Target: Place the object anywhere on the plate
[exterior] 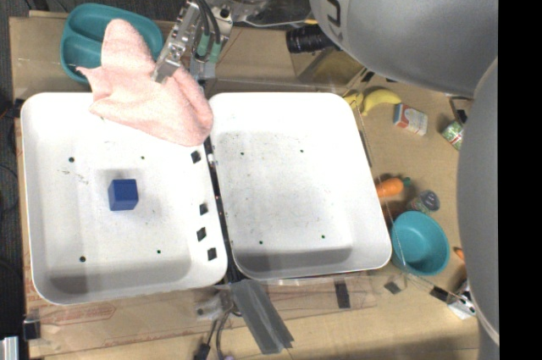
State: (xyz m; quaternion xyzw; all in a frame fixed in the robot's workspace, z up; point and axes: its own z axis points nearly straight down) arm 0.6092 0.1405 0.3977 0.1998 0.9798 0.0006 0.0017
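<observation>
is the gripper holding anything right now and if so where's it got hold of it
Yes: the gripper is pinching the pink cloth near its upper edge. The rest drapes down over the back rim of the left bin and partly over the teal plate behind it.

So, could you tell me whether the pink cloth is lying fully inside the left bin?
No. The pink cloth is bunched and draped over the left bin's back rim, part inside, part spilling onto the teal plate behind, with the tool at its top.

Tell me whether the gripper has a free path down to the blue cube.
Probably yes. The blue cube sits alone on the left bin's floor, uncovered; the gripper hovers by the pink cloth, which lies well apart from it.
</observation>
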